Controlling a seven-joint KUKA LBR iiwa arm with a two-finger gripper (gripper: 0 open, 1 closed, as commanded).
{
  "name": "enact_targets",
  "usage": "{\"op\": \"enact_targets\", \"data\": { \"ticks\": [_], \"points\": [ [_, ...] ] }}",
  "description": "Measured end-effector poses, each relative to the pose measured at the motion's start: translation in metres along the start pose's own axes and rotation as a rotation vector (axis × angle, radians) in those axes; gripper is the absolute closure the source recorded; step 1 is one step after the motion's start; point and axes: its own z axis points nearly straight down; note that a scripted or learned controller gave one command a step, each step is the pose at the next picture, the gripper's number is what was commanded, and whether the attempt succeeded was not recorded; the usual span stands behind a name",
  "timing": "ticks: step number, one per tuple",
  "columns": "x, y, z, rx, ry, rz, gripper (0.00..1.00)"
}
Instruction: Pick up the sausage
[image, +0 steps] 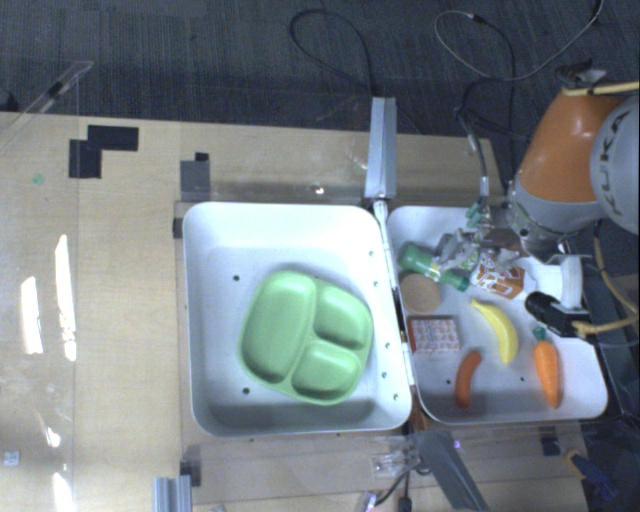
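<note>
Plainly the approach step: the metal two-finger gripper (468, 247), its state impossible to tell, hovers over the right white bin (590, 400). Next it must travel toward six o'clock to the reddish-brown sausage (466, 378).

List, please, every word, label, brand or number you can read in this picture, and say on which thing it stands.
"KU": grey letters at the frame's right edge, on the arm; the rest is cut off.
Orange packet: has print, too blurred to read.
Red-and-white checked packet: pattern, no legible text.
Green bottle: no readable label.
</note>
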Motion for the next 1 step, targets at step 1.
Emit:
{"op": "enact_targets", "data": {
  "ticks": [1],
  "points": [
    [-0.0114,0.023,-0.002,-0.005,0.0,-0.023,0.0]
  ]
}}
